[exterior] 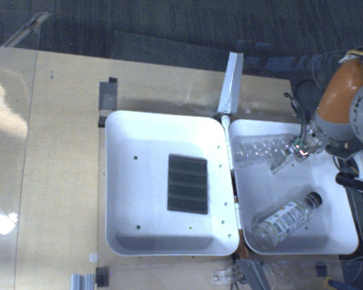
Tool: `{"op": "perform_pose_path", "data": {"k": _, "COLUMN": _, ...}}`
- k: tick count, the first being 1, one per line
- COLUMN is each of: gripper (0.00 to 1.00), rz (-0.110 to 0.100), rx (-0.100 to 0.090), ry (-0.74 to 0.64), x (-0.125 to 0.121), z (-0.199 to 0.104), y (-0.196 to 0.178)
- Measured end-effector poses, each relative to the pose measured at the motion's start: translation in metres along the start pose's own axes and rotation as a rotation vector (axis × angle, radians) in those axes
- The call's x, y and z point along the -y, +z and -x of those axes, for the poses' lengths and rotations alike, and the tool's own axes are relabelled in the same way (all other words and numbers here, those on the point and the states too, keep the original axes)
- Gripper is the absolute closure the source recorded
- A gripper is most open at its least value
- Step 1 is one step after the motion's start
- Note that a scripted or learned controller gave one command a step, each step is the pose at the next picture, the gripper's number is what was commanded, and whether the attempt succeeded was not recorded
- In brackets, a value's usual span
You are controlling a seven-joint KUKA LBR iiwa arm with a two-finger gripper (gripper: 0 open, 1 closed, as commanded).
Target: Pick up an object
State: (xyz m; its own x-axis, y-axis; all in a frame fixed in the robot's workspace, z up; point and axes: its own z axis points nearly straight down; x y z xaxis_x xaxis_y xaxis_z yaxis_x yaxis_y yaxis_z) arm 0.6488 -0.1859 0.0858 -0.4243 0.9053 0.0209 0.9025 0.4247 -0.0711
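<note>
A: Logging the two-finger gripper [289, 158] first. It is hanging low over the upper part of the right-hand shallow white plastic bin [343, 206], fingers pointing down and to the left. I cannot tell from this view how far apart they are sitting; they are small and blurred. Nothing is showing between them.

B: What is lying closest to it?

A: A crumpled clear plastic item [258, 149], just beside the fingertips on their left, against the bin's far wall. Whether the two are touching, I cannot tell. Below the gripper, toward the near edge and well apart from it, a clear plastic bottle with a dark cap and a white-green label [286, 217] is lying on its side, slanted.

B: And beyond that?

A: Further left, the second shallow white bin [124, 187] is carrying a flat dark ribbed rectangular block [187, 184] near its middle.

B: Step in hand?

A: I am judging it as the approach, with no grasp made. The next move is calling for the fingers straddling one target, likely the clear item, then closing and lifting.
</note>
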Motion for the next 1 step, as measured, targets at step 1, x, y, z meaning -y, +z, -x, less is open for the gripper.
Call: {"op": "perform_pose_path", "data": {"k": 1, "gripper": 0.00, "rz": 0.078, "rx": 0.026, "ry": 0.013, "x": 0.0476, "z": -0.0060, "y": -0.0590}}
